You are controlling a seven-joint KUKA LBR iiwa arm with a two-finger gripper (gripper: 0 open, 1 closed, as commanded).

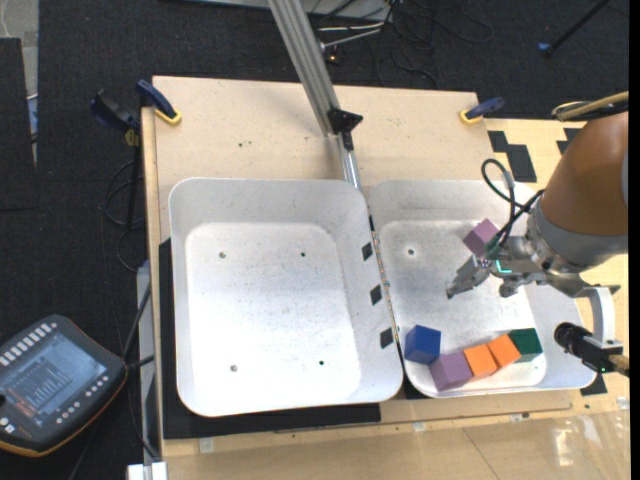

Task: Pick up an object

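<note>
Over the right bin (420, 218) my gripper (487, 286) hangs open, its two grey fingers spread apart with nothing between them. A light purple block (482, 235) lies just behind the gripper's upper side, outside the fingers. Along the bin's front wall sits a row of blocks: a blue one (422, 344), a purple one (450, 370), an orange one (481, 359) and a green one (520, 345). The gripper is above and behind that row, apart from it.
The left bin (200, 268) lies beside the right one, sharing a middle rim. A slanted metal bar (305, 53) runs down to the bins' back edge. A teach pendant (50, 378) rests off the bench at lower left.
</note>
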